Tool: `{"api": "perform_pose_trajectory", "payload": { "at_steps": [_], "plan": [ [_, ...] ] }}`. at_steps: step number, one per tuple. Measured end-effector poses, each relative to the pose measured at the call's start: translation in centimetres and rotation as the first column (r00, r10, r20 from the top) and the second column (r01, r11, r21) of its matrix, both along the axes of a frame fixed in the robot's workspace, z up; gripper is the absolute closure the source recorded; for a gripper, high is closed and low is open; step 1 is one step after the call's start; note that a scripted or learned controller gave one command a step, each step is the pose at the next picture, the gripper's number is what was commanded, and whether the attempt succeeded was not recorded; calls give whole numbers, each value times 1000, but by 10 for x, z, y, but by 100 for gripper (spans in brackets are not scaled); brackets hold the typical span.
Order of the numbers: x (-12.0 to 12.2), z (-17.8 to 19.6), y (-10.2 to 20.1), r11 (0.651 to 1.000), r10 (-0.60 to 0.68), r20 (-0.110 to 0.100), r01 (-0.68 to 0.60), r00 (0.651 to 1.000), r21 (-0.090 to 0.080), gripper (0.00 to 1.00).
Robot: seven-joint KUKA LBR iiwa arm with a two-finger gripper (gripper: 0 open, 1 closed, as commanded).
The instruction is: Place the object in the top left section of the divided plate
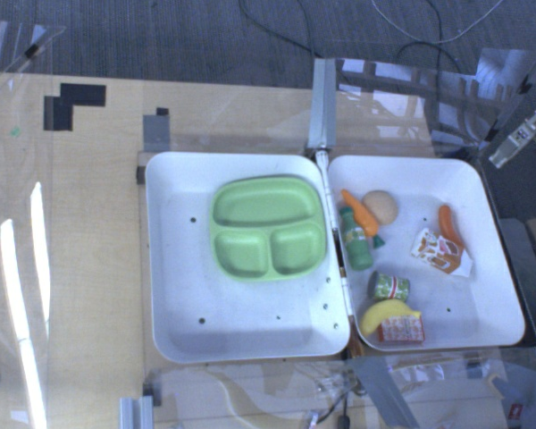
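Nearest the camera, a red and white packet (401,330) lies touching a yellow banana (384,312) in the front of the right bin (491,280), well below the jaws and to their left. What seems to be the arm's tip is a pale slanted piece at the view's right edge, above the far right corner of that bin. It is too small to show whether the jaws are released or clenched, and nothing is seen between them. A small green can (389,286) stands just behind the banana. Closest to the jaws are an orange-red sausage (448,222) and, touching its lower end, a white packet with orange print (440,254). Further left of them, against the wall between the bins, a green bottle (357,241) lies under an orange carrot (358,211), with a beige round thing (381,206) just beside the carrot. Which of these is the task's object cannot be told; all lie in the right bin. Farthest from the jaws, the green divided plate (270,226) sits in the left bin (183,320), its one long section at the far side and two smaller ones at the near side. Both bins rest on the pale bench (71,266).
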State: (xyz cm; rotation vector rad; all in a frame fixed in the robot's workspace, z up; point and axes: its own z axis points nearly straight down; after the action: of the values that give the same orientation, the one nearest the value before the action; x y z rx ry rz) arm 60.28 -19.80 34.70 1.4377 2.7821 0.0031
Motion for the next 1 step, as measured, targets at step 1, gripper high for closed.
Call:
{"api": "perform_pose_trajectory", "payload": {
  "at_steps": [1],
  "plan": [
    [22, 15, -6, 954, -301, 1, 301, 954, 2, 100]
  ]
}}
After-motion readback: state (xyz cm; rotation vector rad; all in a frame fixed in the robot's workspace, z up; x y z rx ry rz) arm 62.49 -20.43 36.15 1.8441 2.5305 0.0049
